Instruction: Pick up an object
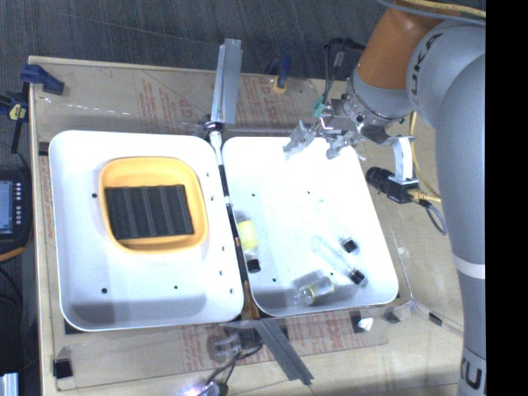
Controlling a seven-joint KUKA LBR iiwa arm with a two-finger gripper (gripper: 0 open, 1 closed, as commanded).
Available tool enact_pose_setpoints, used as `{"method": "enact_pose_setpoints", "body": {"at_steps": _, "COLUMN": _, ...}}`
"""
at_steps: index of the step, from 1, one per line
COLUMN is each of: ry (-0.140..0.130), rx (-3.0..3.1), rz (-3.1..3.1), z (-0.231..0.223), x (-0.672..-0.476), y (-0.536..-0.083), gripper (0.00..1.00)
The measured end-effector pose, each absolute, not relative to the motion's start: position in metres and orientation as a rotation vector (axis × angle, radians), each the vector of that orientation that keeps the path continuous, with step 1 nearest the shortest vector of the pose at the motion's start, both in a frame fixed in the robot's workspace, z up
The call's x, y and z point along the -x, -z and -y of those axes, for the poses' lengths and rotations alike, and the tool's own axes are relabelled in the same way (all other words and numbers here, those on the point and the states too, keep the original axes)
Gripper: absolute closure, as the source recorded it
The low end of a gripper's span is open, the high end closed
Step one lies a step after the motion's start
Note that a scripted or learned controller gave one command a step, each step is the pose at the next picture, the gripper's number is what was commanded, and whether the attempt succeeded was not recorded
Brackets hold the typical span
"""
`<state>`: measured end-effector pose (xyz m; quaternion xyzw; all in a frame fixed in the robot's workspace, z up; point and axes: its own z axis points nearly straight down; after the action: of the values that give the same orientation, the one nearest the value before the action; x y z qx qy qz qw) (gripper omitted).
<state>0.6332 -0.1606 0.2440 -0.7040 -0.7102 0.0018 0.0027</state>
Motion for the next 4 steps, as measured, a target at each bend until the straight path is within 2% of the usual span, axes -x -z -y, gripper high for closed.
{"method": "enact_pose_setpoints", "body": {"at_steps": 1, "ry": -0.010, "rx": 2.081, "rz": 2.351, "z": 0.110, "x": -0.592, "y": -0.105, "gripper": 0.00}}
{"method": "enact_pose_setpoints", "body": {"at_steps": 2, "ry": -0.005, "rx": 2.133, "rz": 2.300, "z": 0.170, "x": -0.530, "y": -0.091, "gripper": 0.00}}
{"method": "enact_pose_setpoints", "body": {"at_steps": 3, "ry": -0.001, "rx": 2.036, "rz": 2.389, "z": 0.132, "x": -0.478, "y": -0.191, "gripper": 0.00}}
{"method": "enact_pose_setpoints", "body": {"at_steps": 4, "ry": -0.003, "rx": 1.970, "rz": 2.441, "z": 0.131, "x": -0.476, "y": -0.090, "gripper": 0.00}}
